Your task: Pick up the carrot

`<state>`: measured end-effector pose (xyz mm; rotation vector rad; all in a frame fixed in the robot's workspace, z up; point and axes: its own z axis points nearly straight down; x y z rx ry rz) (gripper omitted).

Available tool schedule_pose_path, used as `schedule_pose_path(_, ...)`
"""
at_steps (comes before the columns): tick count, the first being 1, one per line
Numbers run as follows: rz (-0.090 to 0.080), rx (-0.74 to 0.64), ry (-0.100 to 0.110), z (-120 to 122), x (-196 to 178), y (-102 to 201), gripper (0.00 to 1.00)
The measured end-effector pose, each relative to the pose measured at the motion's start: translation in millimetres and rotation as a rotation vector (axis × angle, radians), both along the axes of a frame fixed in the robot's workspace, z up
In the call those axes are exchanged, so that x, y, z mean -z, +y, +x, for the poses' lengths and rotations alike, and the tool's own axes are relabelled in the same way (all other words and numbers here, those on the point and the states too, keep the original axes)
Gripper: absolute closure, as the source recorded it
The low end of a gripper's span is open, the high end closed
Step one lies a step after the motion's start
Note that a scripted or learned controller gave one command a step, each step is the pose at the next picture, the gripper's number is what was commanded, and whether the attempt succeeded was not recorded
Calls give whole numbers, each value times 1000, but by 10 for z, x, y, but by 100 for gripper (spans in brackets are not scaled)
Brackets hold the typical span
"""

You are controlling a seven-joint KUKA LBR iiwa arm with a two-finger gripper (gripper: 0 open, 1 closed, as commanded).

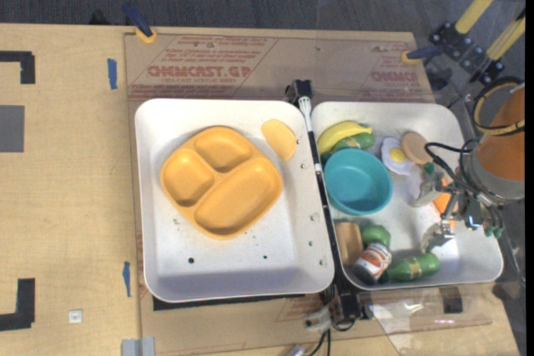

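Note:
The carrot shows as a small orange piece in the right part of the right bin. Most of it is hidden by the gripper. The gripper hangs low over that spot, coming in from the right edge, with the arm's orange band just above it. Whether the carrot is gripped or only lies beneath the gripper cannot be made out.
The right bin also holds a teal bowl, a banana, a fried egg, a tan disc, a can, a green cucumber and a bread piece. In the left bin lie a yellow divided plate and a yellow chip.

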<state>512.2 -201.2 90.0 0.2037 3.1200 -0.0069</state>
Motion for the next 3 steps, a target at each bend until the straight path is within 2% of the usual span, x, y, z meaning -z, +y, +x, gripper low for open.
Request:
schedule_pose_path(1, -4, -2, -14, 46, -141, 4, 100)
schedule_pose_path(2, -5, -4, -21, 72, -246, 14, 100)
schedule_pose_path(3, -4, -5, -19, 68, -237, 18, 0)
